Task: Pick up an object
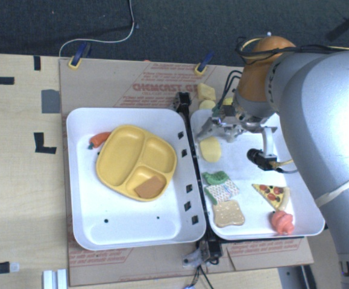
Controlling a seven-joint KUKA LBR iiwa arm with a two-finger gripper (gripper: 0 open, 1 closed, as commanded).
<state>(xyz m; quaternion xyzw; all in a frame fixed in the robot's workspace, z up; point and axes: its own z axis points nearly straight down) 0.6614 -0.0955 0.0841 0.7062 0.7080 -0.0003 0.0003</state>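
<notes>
Grey arm links fill the three o'clock side of the camera view, with the orange band (pixel 260 71) up near one o'clock and the wrist bent down toward the middle of the bench. The gripper (pixel 217 129) hangs over the far part of the right bin (pixel 304 206), just above a pale yellow round piece (pixel 210 150); whether its jaws are spread or closed cannot be told, as the metal parts blur together there. Nothing can be seen between them.

Toys lie in the right bin, the things to pick from: at six o'clock of the yellow piece are a green piece (pixel 216 177), a speckled waffle-like piece (pixel 223 191) and a slice of toast (pixel 228 214). Toward four o'clock lie a pizza slice (pixel 272 194) and a red-pink lump (pixel 282 221). Two more pale yellow chunks (pixel 206 93) sit at the bin's far edge, at twelve o'clock of the gripper.

The left bin (pixel 90 221) holds a yellow divided plate (pixel 132 155) with a brown patty (pixel 150 186) in its near compartment. An orange carrot (pixel 99 139) lies at the plate's ten o'clock edge.
</notes>
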